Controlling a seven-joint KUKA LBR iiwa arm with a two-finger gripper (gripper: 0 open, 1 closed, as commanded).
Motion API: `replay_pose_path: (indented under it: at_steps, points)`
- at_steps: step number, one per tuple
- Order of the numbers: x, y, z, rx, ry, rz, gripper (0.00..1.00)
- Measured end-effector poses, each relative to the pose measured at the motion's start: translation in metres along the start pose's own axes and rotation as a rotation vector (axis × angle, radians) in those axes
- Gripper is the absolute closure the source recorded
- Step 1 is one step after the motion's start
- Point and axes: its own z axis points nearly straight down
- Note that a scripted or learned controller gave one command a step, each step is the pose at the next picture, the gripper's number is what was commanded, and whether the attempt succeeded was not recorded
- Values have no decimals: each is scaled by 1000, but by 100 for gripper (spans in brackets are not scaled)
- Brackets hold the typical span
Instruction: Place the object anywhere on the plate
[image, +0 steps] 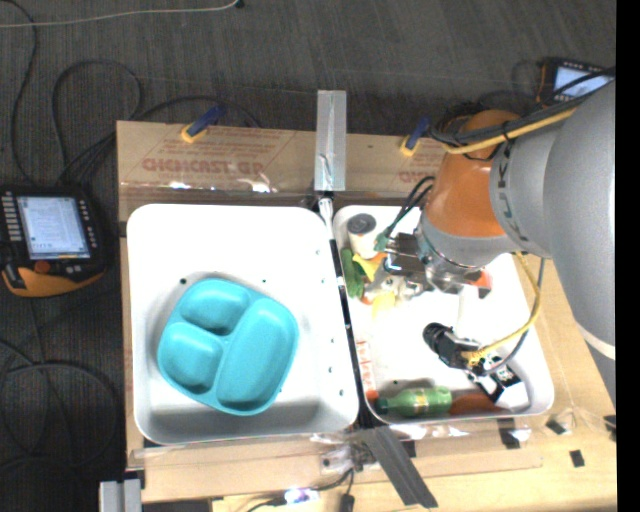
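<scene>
Looming closest, the grey arm hangs over the right bin, its end effector low among the clutter by a yellow piece and a green bottle; whether it grips anything I cannot tell. Best lift straight up, then cross to the turquoise plate in the left bin.

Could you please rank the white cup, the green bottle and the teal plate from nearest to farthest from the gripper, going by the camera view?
From the gripper:
1. White cup, just up and left of it, at the right bin's top-left corner.
2. Green bottle, lying along the right bin's near edge.
3. Teal plate, across the divider in the left bin.
</scene>
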Motion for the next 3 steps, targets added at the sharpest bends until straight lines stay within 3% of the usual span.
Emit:
replay_pose_path:
  at_steps: [1,2,3]
  points:
    - [102,-16,-7,-2,-1,-224,100]
    - [102,-16,-7,-2,-1,-224,0]
    - [103,-16,-12,5,-3,-224,100]
